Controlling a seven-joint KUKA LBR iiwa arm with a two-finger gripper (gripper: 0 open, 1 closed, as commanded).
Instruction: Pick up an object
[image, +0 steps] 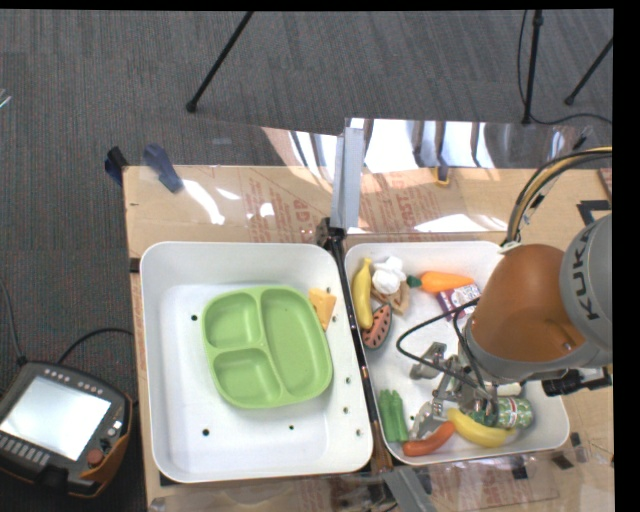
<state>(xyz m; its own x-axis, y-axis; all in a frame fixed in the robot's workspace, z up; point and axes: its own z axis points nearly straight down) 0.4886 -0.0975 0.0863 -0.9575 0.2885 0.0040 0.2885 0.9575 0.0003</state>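
Step in hand: you are at the reach-and-grasp stage; the arm (535, 305) is low over the near right corner of the right bin (455, 248), and nothing looks lifted yet.

Gripper: you see the gripper (450, 400) down among the toys, just above a yellow banana (482, 431). Whether it is released or clenched you cannot tell; cables and metal parts clutter that spot.

Likely target: judge the yellow banana or the small can (512, 412) touching it as the candidate; both lie against the bin's near wall, right under the wrist.

Close neighbours: a red chili (432, 443) lies beside the banana's left end, and a green vegetable (393, 415) sits near it, so a grasp there may catch more than one thing.

Other choices: a second banana (362, 292), a carrot (445, 282), a white toy (386, 275) and a reddish slice (378, 328) sit at the bin's far left part, well apart from the gripper.

Left bin: the left bin (165, 300) holds a green divided plate (268, 345) with a yellow wedge (322, 304) touching its far right edge.

Next move: you need a firm close on one item, then a straight lift; check that something rises with the gripper before you count it as picked.

Risk: the banana's curved, smooth body could slip out sideways.
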